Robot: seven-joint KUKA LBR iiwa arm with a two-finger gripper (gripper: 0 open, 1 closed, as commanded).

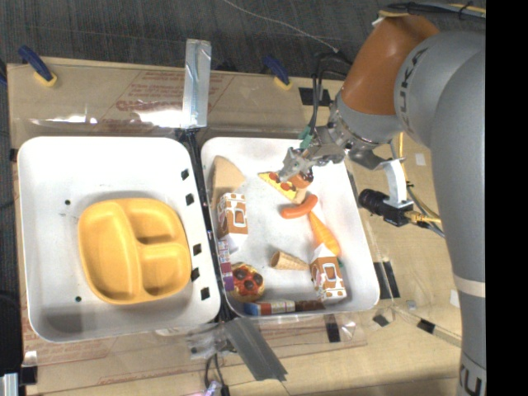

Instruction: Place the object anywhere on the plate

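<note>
Reaching into your right bin (355, 221), the claw (294, 172) sits over the pizza slice (285, 186), grip impossible to judge, while the yellow plate (132, 246) waits.

Yellow plate (132, 250), white bins (49, 159), orange carrot (324, 233), brown-and-white cartons (233, 214), orange-banded grey arm (437, 73)
</note>
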